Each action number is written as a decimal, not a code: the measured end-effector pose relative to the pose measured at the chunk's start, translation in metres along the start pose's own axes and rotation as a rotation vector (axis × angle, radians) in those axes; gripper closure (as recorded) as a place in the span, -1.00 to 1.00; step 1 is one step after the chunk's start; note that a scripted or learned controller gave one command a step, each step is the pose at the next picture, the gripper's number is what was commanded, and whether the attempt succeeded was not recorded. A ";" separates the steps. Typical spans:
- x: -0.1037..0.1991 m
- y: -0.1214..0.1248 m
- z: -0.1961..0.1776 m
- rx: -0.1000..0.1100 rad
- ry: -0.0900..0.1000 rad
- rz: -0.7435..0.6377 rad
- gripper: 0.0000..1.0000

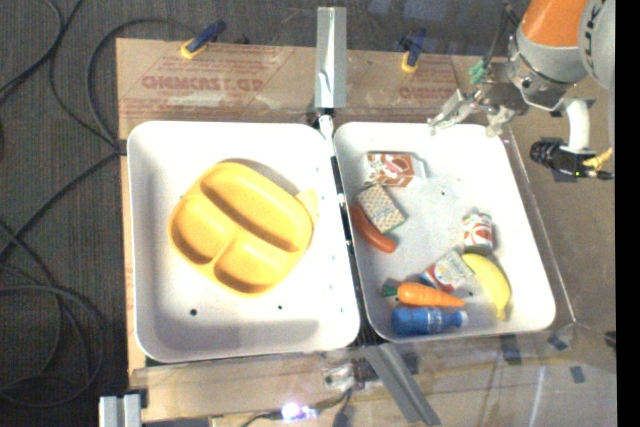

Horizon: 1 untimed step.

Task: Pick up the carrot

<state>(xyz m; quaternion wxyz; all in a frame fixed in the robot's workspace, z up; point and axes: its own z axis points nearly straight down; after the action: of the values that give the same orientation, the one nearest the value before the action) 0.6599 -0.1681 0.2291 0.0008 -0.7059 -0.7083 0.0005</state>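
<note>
Pincer (470,112) hangs open and empty over the right bin's (520,180) far edge. Carrot (430,295) lies at the near edge, wedged between blue bottle (428,320), carton (450,270) and banana (490,283). Risk: fingers snag a neighbour instead.

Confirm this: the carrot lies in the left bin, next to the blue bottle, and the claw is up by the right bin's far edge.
Wrong on one point: the carrot lies in the right bin, not the left. It is next to the blue bottle, and the claw is by that bin's far edge, as the camera view shows.
</note>
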 end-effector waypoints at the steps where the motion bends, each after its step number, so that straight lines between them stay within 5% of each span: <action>1: 0.022 -0.052 0.081 0.001 0.000 -0.121 -1.00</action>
<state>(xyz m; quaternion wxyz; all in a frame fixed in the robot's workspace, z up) 0.6075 -0.1465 0.1482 0.0012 -0.6620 -0.7495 0.0010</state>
